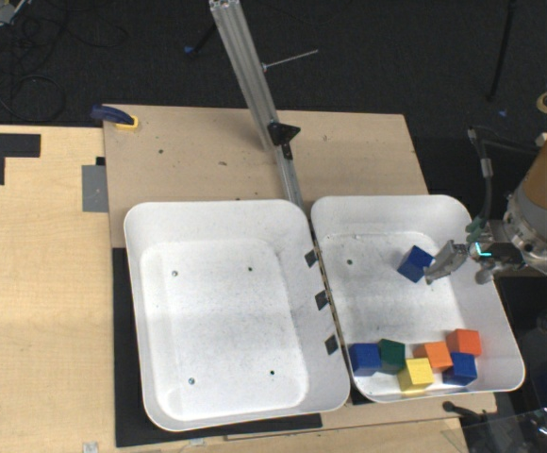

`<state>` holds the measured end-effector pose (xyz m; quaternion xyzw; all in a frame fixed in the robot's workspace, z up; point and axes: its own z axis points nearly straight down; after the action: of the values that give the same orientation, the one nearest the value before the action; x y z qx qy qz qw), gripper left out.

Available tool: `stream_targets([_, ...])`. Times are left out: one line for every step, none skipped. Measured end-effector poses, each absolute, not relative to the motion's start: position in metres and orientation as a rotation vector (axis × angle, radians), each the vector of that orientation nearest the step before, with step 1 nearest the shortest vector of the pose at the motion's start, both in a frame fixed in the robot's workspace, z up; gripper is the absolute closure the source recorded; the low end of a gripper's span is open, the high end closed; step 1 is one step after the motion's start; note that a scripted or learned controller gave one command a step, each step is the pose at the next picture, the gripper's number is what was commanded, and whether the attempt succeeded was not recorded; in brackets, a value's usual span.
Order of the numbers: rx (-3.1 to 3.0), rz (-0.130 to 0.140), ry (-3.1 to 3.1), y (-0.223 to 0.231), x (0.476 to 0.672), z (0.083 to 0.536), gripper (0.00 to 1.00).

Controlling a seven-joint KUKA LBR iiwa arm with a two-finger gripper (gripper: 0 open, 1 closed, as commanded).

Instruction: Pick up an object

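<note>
From where I stand, the arm comes in from the right and its gripper (462,260) sits low over the right bin (368,217), near that bin's right-hand rim. Its grey fingers (443,261) point left toward a blue block (414,263) that lies alone in the upper middle of that bin. One fingertip looks to be touching or just beside the block's right face, but the block is not between the fingers, and I cannot tell whether the jaws stand apart or closed. Along the near edge of the same bin a small heap of blocks is huddled together: a blue cube (363,358), a dark green cube (391,353), a yellow cube (417,374), an orange cube (438,355), a red-orange cube (466,341) and another blue cube (460,368), all touching or nearly so. The left bin (160,225) lies beside it, joined by dark clips (322,299). A slanted aluminium rail (250,74) rises behind the bins.
</note>
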<state>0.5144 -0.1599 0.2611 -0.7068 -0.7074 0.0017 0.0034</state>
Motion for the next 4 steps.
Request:
stream_targets([-2.222, 0.002, -2.217, -0.161, 0.515, 0.263, 0.0])
stream_targets([-2.217, 0.006, -2.216, -0.158, 0.523, 0.213, 0.0])
stream_targets([-2.217, 0.007, -2.213, -0.149, 0.526, 0.153, 0.0])
stream_targets([-2.222, 0.001, -2.217, -0.15, 0.527, 0.092, 0.0])
